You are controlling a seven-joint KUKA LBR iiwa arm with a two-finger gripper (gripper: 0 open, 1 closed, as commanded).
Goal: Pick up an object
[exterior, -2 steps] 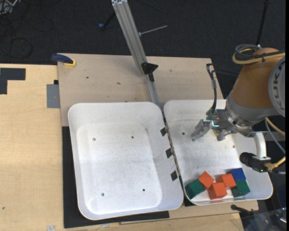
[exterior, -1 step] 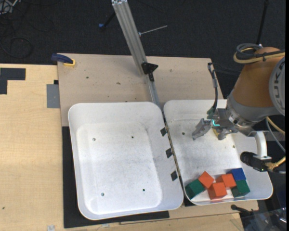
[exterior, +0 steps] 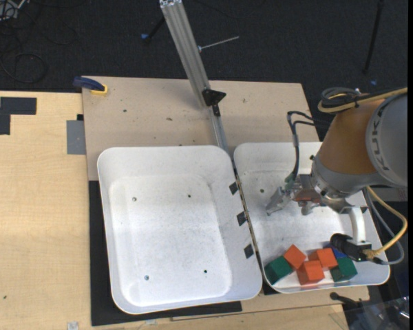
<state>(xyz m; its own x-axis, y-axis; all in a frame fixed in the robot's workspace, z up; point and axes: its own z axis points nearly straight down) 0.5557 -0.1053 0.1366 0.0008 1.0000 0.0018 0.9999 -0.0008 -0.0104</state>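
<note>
Over the right bin [exterior: 261,163] the grey and orange arm [exterior: 358,150] reaches in from the right, and its jaws [exterior: 283,199] hang above bare white floor. I cannot tell if they are apart or together. Nothing is seen held. The blocks sit in a little pile in the near corner of that bin: orange blocks [exterior: 310,263], green blocks [exterior: 279,269] and a bit of blue block [exterior: 340,254], all touching. The left bin [exterior: 124,163] sits just beside on the tabletop [exterior: 151,112]. The pick looks not yet begun. Next, the jaws should move toward the pile, line up over one block and go down.
</note>
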